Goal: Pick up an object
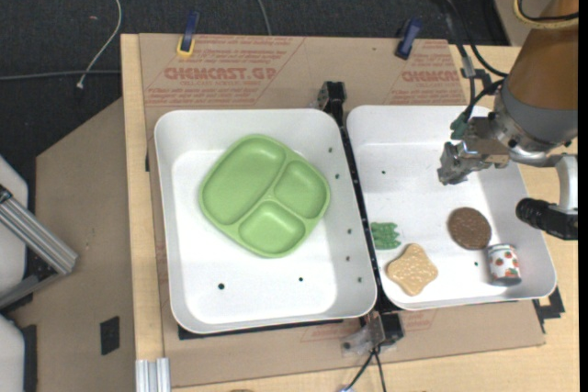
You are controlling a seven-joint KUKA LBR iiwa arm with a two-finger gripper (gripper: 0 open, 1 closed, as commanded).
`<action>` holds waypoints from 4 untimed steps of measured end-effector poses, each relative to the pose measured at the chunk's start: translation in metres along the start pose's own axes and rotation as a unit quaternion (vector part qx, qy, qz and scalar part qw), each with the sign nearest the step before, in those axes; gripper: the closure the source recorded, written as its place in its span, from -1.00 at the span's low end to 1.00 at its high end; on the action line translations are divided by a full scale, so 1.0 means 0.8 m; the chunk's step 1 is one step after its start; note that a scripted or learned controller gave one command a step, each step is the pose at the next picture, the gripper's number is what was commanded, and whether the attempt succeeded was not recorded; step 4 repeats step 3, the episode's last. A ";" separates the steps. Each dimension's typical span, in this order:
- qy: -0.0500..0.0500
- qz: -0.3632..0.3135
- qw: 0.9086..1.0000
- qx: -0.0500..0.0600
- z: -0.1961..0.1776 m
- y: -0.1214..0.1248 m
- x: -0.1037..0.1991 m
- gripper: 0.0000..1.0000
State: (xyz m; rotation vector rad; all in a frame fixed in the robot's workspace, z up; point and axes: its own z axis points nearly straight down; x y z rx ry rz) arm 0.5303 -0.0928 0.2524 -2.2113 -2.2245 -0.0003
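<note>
The right bin (pixel 404 135) holds a round brown cookie (pixel 469 228), a tan cracker-shaped piece (pixel 412 270), a small green leafy item (pixel 384 236) and a little white cup with red spots (pixel 503 263). My gripper (pixel 453 168) hangs over the right bin's upper right part, above and slightly left of the brown cookie. Nothing shows between its fingers. A green divided plate (pixel 265 195) lies in the left bin (pixel 184 197).
Both bins rest on a cardboard sheet (pixel 230 64) held by blue clamps (pixel 189 30) at the back. A black clip (pixel 331 95) sits between the bins at the far edge. Cables run behind the bench.
</note>
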 end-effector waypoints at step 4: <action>0.000 -0.001 1.000 -0.001 0.031 0.021 0.217 1.00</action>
